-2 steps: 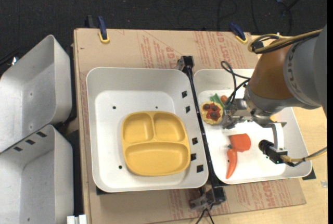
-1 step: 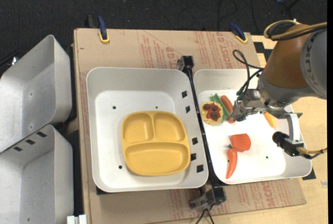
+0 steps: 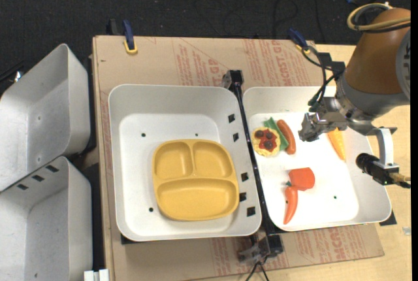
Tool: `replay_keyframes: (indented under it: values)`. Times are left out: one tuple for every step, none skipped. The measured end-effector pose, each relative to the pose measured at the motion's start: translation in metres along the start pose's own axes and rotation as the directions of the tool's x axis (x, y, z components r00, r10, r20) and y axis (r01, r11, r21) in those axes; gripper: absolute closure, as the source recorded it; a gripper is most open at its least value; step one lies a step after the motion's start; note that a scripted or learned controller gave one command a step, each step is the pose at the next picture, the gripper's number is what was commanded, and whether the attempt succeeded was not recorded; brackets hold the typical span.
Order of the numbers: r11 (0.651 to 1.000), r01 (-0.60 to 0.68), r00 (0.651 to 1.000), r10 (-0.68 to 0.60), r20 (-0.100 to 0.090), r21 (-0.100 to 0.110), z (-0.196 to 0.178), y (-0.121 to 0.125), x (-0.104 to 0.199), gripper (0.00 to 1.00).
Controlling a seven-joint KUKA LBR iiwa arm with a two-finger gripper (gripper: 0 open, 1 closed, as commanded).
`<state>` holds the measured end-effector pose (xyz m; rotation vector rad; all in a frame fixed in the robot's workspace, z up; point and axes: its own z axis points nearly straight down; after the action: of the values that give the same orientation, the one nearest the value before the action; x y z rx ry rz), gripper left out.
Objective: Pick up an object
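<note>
left bin (image 3: pixel 130 142): holds a yellow divided tray (image 3: pixel 194 179), sits at centre, nothing on it.
right bin (image 3: pixel 366 208): holds the toy food, all loose on the floor.
tart (image 3: pixel 266 140): small round pastry with dark berries, at 9 o'clock in the right bin, just beside the divider wall.
green piece (image 3: pixel 273 126): thin, tucked between tart and sausage; touching both, I think.
sausage (image 3: pixel 286 136): red-orange stick, 10 o'clock in the bin, just at 9 o'clock of the claw.
red pepper (image 3: pixel 296 191): chunky top, tapering tail, 6 o'clock in the bin, well apart from the rest.
carrot (image 3: pixel 337 143): orange, partly under the arm.
claw (image 3: pixel 309 127): hangs low over the bin's 12 o'clock area; can't tell its state, nothing visibly pinched.
handling (judgement): looks like hard light plastic, stiff, slick, will roll. Sausage is nearest; take it across the middle, short axis.
obstructions: green piece and tart crowd the sausage's 9 o'clock side. Pepper is the clearer pick.
</note>
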<state>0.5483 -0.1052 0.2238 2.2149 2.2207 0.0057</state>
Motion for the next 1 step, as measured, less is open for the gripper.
replay_keyframes:
  values:
    - [1.000, 0.000, 1.000, 0.000, 0.000, 0.004, -0.0115, 0.0008, 0.0000, 1.00]
